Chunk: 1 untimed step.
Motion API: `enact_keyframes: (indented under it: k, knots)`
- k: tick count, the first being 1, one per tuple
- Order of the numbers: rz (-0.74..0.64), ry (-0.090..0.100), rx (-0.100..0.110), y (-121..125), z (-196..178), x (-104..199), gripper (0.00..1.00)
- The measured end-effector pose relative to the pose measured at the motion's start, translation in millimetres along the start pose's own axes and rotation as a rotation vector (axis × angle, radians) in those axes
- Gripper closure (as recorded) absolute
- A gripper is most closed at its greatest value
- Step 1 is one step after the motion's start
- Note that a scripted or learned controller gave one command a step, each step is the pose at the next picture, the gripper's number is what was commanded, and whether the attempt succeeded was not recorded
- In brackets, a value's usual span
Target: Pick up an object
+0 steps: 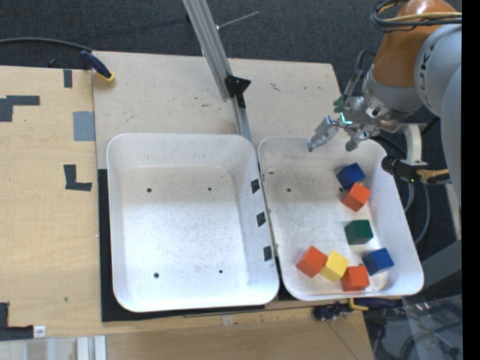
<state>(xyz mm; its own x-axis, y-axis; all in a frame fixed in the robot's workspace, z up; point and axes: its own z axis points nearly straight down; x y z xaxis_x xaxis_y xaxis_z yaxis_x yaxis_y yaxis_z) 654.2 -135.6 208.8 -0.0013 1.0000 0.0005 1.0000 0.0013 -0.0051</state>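
Observation:
My gripper [334, 141] hangs over the far edge of the right bin [289, 201], fingers spread open with nothing between them. Just below and right of it lie a blue block [350, 175] and an orange block [357, 195], touching each other. A green block [358, 231] sits further toward the front. Along the bin's front lie an orange block [312, 262], a yellow block [335, 265], a red-orange block [355, 277] and a second blue block [378, 260], close together.
The left bin [124, 201] stands beside the right one, sharing a raised middle rim. A slanted metal pole [214, 43] runs down to the far rim between the bins. Cables trail off the bench at right.

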Motion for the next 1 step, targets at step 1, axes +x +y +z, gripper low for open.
enact_keyframes:
  k: [1]
  knots:
    - [-0.001,-0.002,-0.004,0.9,-2.4,-0.2,0.00]
